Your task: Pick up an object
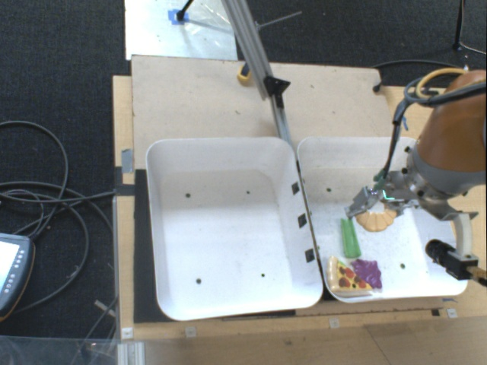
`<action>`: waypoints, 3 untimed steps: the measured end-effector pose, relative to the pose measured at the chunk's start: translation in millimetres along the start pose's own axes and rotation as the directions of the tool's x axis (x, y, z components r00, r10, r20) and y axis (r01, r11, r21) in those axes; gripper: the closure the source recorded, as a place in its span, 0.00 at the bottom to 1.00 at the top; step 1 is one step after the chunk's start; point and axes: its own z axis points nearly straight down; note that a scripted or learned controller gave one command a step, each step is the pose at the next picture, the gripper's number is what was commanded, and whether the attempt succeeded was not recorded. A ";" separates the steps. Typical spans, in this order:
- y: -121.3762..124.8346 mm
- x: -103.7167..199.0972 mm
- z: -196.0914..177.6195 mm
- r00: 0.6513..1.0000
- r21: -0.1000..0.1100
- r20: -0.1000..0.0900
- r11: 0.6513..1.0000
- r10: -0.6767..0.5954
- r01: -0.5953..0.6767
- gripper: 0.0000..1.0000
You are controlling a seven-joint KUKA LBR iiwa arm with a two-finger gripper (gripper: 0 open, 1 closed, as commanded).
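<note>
Flat pizza slice, purple bunch, green stick, perhaps plastic

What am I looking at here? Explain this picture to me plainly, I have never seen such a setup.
One camera, fixed above a bench, looks down at a slant. Two shallow white bins sit side by side: the left bin and the right bin. The grey and orange shape reaching in from the picture's right is a robot arm. Its gripper, a two-finger claw, hangs over the right bin, just above a tan cookie-like piece. Also there: a green stick, a pizza-slice toy and purple grapes. I cannot tell whether it holds anything.
</note>
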 end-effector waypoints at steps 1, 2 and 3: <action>0.8 -0.2 -1.8 1.000 -0.004 0.000 1.000 0.002 -0.002 0.00; 4.5 1.7 60.3 1.000 0.001 0.000 1.000 0.004 -0.004 0.00; -2.8 -4.4 108.1 1.000 0.001 0.000 1.000 0.005 -0.005 0.00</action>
